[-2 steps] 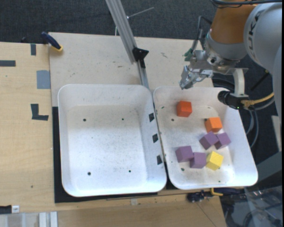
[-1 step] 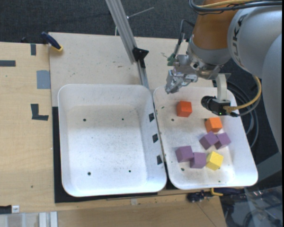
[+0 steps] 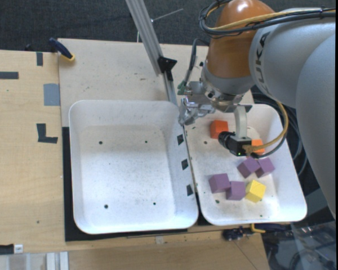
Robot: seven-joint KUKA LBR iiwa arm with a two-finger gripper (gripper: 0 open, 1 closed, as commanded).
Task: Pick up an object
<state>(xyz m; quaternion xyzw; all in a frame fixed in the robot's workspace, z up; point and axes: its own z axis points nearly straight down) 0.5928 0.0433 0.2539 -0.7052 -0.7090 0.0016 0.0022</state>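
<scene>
The right bin [image 3: 281,207] holds several small blocks. An orange block [image 3: 217,129] lies near its far left side, and a smaller orange piece [image 3: 258,145] sits further right. Two purple blocks [image 3: 249,166] [image 3: 266,166] touch each other mid-bin. Two more purple blocks [image 3: 218,182] [image 3: 235,190] and a yellow block [image 3: 256,190] lie nearer the front. My gripper [image 3: 187,112] hangs over the far left edge of the right bin, just left of the orange block, with nothing visibly held.
The left bin [image 3: 84,151] stands beside the right one, and their rims meet just below the gripper. A slanted metal pole [image 3: 149,35] runs down behind the gripper. A black cable part [image 3: 232,143] hangs over the right bin.
</scene>
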